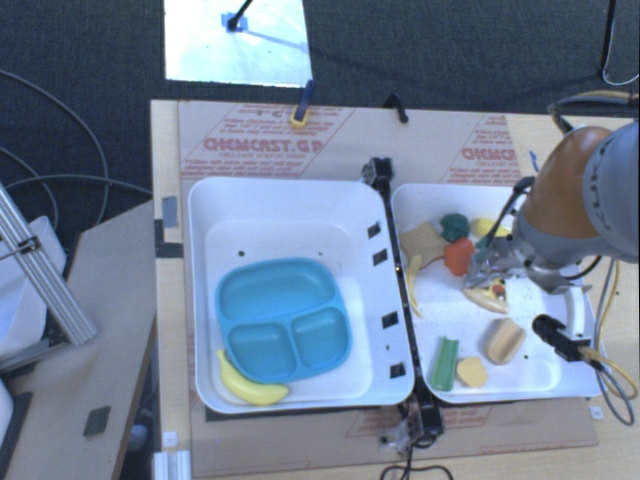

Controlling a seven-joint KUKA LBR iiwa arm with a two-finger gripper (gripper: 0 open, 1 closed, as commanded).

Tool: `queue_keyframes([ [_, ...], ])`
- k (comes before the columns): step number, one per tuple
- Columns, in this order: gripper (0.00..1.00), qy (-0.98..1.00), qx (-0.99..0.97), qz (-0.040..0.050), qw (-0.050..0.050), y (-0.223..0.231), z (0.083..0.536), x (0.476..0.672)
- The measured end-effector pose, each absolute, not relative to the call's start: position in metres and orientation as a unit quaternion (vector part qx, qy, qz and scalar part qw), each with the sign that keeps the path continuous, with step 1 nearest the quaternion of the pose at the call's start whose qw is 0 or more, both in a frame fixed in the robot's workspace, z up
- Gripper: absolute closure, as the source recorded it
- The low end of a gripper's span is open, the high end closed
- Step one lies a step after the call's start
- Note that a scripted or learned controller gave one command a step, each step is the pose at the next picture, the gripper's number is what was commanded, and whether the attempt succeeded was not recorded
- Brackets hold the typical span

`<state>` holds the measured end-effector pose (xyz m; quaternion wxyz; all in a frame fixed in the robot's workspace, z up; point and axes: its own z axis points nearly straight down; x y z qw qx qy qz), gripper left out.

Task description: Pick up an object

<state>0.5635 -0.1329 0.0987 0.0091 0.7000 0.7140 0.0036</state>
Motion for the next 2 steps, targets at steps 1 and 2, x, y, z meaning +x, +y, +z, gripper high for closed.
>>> queue_keyframes([
  [1, 0.0, 0.714, 0.701, 0.0029, 0.008, -0.133, 0.097, 0.562],
  [2, 0.0, 0.711, 0.703, 0.0003, 0.001, -0.172, 0.119, 0.596],
])
